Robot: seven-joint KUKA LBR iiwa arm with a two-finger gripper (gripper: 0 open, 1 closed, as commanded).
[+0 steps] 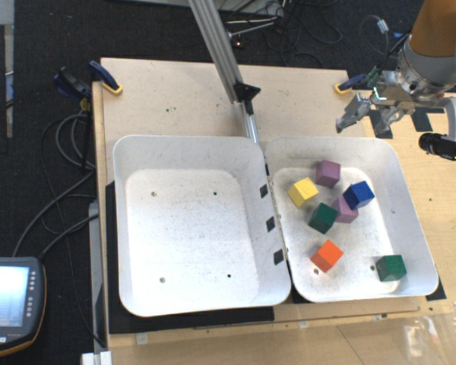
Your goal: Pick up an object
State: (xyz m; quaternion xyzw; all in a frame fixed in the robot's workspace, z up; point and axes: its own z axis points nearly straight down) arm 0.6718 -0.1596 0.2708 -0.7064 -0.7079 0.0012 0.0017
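Note:
Several small cubes lie in the right bin (410,204): a purple cube (328,172), a yellow cube (303,192), a blue cube (358,195), a second purple cube (345,209), a dark green cube (322,218), an orange cube (327,255) and a green cube (391,268). My gripper (367,119) hangs above the bench just beyond the right bin's far edge. It is open, its fingers are spread, and nothing is between them. It is well clear of every cube.
The left bin (190,219) sits beside the right one. A slanted metal pole (216,36) ends at the gap between the bins' far corners. Yellow clamps (110,86) mark the bench's back corners. A pendant (11,303) lies at lower left.

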